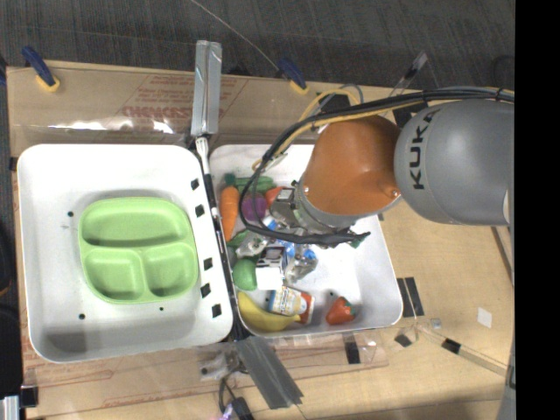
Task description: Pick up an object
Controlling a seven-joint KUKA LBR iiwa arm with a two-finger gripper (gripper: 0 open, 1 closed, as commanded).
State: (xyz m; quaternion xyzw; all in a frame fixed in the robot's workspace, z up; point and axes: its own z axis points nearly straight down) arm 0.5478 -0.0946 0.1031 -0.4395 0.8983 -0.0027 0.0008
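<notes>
Two white bins stand side by side on the worktop (pixel 455 261). The left bin (pixel 52 261) carries a green divided tray (pixel 137 249). The right bin (pixel 381 265) holds the candidate objects, crowded toward its left wall: an orange carrot (pixel 229 212), a purple piece (pixel 255 206), a green piece (pixel 245 275), a yellow banana (pixel 262 318) along the near wall, a small labelled bottle (pixel 289 303) beside it, and a red strawberry-like piece (pixel 340 310) further right.

The arm (pixel 411 169) reaches in from the right, its orange band over the bin's far half. The gripper (pixel 293 256) sits low among the objects at mid-bin; its state cannot be told, being masked by wrist and cables, and no object is seen held.

Assessment: the descent-and-grasp step appears in hand. The next move calls for closure on one object, then a straight lift clear of the neighbours; crowding risks a miss or a double catch
</notes>
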